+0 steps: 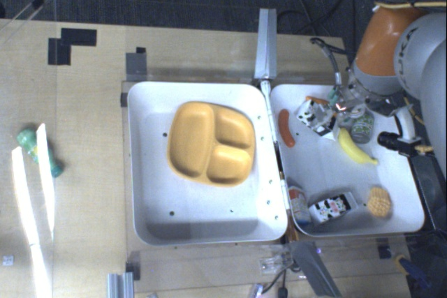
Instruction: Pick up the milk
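Milk: a small black-and-white carton (332, 206) lay on its side near the front edge of the right bin (412, 216), just beside a red-capped item (296, 196) at the bin's front left corner.
Second carton: another small white carton with dark print (308, 112) sat toward the back of the same bin, just left of my hand.
Hand: my hand (340, 110) hung over the back middle of the right bin, beside that second carton; I could not tell how it was set from this slant.
Arm: my grey arm (422, 52) with its orange band (383, 38) came in from the right, above the bin's back right corner.
Banana: a yellow banana (356, 148) lay at a slant near the bin's middle, just in front of my hand.
Sausage: a red sausage (285, 128) lay along the left wall of the right bin.
Cookie: a round tan waffle-patterned biscuit (379, 202) rested to the right of the milk, near it but apart.
Left bin: the left bin (150, 220) held a yellow divided tray (211, 142) around its middle.
Worktop: the pale worktop (84, 220) carried a green object (38, 150) well to the left of both bins.
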You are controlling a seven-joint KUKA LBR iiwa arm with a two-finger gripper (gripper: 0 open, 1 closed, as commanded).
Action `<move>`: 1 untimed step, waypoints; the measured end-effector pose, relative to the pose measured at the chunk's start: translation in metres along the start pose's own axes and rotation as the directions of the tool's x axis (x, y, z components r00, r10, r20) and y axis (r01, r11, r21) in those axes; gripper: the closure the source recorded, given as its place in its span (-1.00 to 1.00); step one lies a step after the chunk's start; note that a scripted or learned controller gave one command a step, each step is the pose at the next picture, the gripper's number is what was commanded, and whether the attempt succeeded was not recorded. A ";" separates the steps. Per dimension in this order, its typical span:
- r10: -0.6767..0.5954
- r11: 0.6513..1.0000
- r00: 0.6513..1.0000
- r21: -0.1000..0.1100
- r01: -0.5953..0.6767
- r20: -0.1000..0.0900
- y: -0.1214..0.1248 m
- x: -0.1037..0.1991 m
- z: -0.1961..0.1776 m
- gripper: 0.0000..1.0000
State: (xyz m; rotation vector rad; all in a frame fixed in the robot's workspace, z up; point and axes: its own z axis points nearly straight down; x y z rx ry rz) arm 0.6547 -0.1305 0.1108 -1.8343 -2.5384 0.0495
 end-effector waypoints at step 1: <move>-0.056 0.998 0.998 0.020 0.057 -0.019 0.005 0.001 0.013 1.00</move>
